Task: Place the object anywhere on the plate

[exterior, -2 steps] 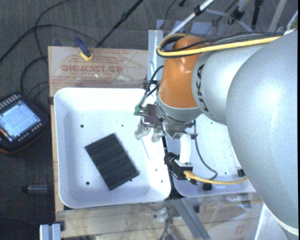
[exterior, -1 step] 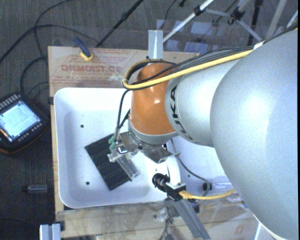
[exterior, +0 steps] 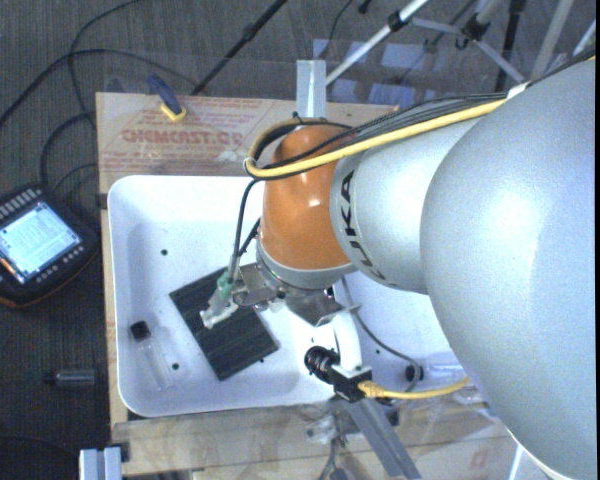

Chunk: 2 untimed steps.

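Observation:
A black ribbed rectangular plate (exterior: 235, 343) lies tilted on the floor of the left white bin (exterior: 150, 208). A small clear vial with a black cap (exterior: 150, 350) lies near the bin's front left corner, left of the plate and apart from it. My gripper (exterior: 216, 310) hangs over the plate's upper left part, below the orange wrist band (exterior: 295, 208). The wrist hides the plate's far right corner. The vial is well clear of the gripper.
The big grey arm covers the right side of the view and most of the right bin. A yellow cable (exterior: 400, 128) runs along the arm. A pendant with a lit screen (exterior: 30, 243) lies on the floor to the left.

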Each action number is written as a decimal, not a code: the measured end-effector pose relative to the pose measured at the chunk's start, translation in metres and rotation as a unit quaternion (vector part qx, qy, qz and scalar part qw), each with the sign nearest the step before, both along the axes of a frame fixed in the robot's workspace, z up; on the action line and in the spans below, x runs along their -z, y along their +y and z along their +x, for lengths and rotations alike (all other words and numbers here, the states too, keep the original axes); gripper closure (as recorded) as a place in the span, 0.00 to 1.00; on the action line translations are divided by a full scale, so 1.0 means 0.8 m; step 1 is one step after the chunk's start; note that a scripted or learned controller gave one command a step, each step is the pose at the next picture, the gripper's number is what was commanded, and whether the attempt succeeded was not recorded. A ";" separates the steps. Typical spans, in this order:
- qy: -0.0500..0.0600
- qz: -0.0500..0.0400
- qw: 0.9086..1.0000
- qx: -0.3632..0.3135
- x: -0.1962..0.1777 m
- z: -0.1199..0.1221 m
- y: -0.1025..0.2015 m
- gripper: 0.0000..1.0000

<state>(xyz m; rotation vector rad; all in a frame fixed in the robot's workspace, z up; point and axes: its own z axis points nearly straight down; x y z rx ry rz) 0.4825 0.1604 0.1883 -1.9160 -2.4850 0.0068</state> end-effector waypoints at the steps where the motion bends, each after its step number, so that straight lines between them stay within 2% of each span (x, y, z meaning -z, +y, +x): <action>1: -0.005 -0.001 0.952 0.305 0.122 0.004 0.059 0.00; 2: -0.005 0.005 0.964 0.267 0.119 0.080 -0.035 0.00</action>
